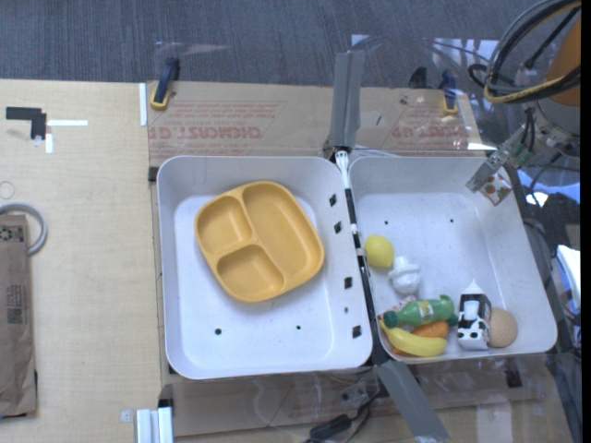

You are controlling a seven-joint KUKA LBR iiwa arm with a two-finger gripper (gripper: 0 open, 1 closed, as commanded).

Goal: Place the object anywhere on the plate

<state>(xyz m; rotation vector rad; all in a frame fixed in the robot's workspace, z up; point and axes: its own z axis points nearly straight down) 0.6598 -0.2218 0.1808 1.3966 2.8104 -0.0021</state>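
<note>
A yellow plate (259, 240) with three compartments lies in the left bin (185, 340), with nothing on it. The right bin (526, 247) holds a lemon (379, 251), a small white toy (404, 275), a green bottle (420, 313), a banana (416, 342), a cow-patterned carton (474, 321) and a brown egg-shaped object (501, 328), clustered toward its front. My gripper (496, 175) hangs over the right bin's far right corner, well away from those objects and from the plate.
A grey divider (345, 109) rises behind the seam between the bins. Cardboard (231, 123) lies behind the left bin. Cables (531, 53) loop above the arm at the upper right. A brown paper bag (14, 312) lies on the wooden bench at far left.
</note>
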